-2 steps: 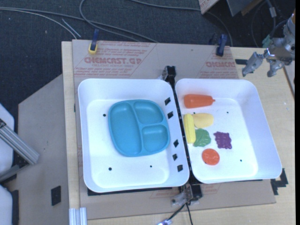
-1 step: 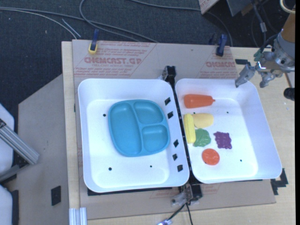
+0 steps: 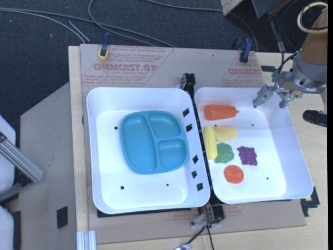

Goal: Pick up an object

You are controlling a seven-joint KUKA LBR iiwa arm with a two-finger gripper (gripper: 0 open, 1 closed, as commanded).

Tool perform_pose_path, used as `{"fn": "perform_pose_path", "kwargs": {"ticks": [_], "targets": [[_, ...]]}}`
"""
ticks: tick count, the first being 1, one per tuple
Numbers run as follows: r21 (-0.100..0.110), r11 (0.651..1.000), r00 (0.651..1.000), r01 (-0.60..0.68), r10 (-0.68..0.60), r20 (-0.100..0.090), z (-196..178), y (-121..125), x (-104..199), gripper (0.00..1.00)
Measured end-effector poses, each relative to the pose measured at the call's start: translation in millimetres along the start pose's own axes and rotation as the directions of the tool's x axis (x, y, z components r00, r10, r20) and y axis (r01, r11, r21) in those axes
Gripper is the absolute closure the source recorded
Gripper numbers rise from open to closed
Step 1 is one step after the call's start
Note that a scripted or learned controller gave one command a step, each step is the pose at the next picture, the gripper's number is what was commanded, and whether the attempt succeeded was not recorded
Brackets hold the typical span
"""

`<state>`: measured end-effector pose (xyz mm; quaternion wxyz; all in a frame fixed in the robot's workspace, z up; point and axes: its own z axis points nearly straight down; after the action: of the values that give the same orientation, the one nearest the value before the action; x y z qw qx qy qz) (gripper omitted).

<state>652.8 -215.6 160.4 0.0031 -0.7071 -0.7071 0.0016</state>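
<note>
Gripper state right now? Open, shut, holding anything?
Gripper: open, holding nothing, poised over the far right corner of the right bin, apart from the toy carrot.

Toy foods (image 3: 227,146) — clustered, right bin (image 3: 291,139)

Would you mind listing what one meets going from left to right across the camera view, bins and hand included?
Left bin → blue tray → corn → right bin, holding the purple grapes → hand. The carrot, yellow piece, green piece and tomato overlap left to right, so I leave them out.
</note>
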Motion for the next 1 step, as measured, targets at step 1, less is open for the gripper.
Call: {"fn": "perform_pose_path", "kwargs": {"ticks": [1], "targets": [[-0.001, 1.000, 1.000, 0.002, -0.002, 0.000, 43.6, -1.8, 5.6, 0.00]]}}
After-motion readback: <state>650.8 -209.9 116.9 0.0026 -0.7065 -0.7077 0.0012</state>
